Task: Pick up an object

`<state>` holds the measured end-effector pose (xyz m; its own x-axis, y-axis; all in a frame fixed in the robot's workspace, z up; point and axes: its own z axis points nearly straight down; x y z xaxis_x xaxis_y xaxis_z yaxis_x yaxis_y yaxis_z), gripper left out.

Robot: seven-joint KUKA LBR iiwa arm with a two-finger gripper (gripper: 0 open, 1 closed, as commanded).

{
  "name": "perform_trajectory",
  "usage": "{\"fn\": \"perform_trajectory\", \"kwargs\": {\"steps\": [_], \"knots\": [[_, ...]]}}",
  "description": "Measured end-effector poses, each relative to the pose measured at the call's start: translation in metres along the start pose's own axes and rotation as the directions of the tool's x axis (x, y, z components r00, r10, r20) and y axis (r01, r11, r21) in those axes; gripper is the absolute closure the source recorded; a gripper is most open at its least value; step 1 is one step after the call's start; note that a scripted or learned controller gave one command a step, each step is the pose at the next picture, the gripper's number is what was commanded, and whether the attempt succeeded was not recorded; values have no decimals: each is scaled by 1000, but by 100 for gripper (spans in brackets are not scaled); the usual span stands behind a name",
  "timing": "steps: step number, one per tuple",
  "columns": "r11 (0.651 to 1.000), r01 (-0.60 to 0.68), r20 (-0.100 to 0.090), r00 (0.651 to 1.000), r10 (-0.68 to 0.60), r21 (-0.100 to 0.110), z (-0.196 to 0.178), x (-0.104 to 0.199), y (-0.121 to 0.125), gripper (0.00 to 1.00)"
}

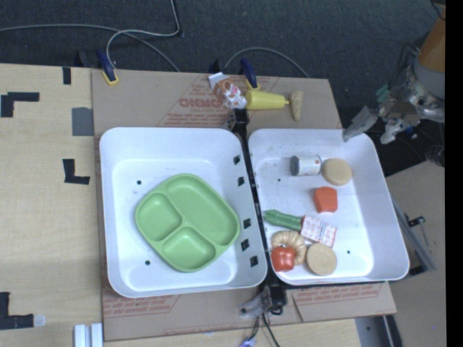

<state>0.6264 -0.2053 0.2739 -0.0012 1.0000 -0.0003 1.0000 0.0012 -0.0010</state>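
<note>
From my seat the arm [434, 45] sits at the upper right of the frame, off the bins, w/ the gripper [394, 118] just past the top right corner of the right bin [383, 194]. The tool end is a blur of grey and dark parts, so I can't tell its state, and I see nothing held.

Right bin, right half of frame, holds the pickable stuff. Near its top centre: a small white can w/ a dark end [306, 165] lying on its side, touching or just beside a tan round disc [336, 171]. Below those, an orange-red block [325, 199]. Lower left of that bin is a tight cluster: green pepper-like piece [282, 219], white packet w/ red print [318, 231], a tan ridged pastry-like item [287, 239], a red tomato-like piece [283, 258] and a second tan round disc [321, 259]. Most of these touch or overlap.

Left bin [116, 194], centre-left of frame, has a green divided tray [187, 221] lying flat, rotated at a slant.

Top centre, on the cardboard above the bins: a small printed packet [226, 89], a yellow banana-like toy [265, 100] and a small tan piece [296, 105].
</note>
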Motion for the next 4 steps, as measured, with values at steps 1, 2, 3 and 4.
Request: {"fn": "perform_trajectory", "kwargs": {"steps": [1, 2, 3, 4], "knots": [[1000, -1, -1, 1000, 1, 3, 82, -9, -52, 0], [1000, 1, -2, 1000, -1, 3, 171, 44, -71, 0], [1000, 2, -1, 1000, -2, -5, 188, 109, -34, 0], [1000, 1, 1, 1000, -1, -5, 178, 108, -34, 100]]}}
